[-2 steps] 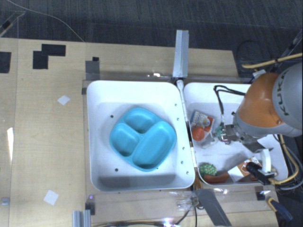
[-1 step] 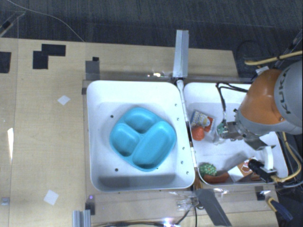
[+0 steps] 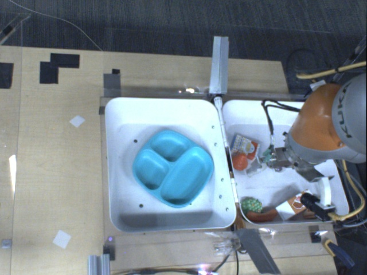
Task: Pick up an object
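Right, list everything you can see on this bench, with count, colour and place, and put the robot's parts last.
Bins: two, white, side by side in the middle of the bench.
Divided tray: one, light blue, three compartments, middle of the left bin.
Ball-like thing: one, red-orange, right bin, near its left wall.
Packet: one, white with red and green print, right bin, just behind the ball-like thing.
Green piece: one, on a brown item, right bin, front left corner.
Metal bars: grey, behind and in front of the bins.
Arm: one, grey with orange band, over the right bin.
Gripper: one, dark metal, low beside the packet.

Light wooden bench (image 3: 51, 171) bears two white bins side by side: left bin (image 3: 117, 171), right bin (image 3: 246, 110).
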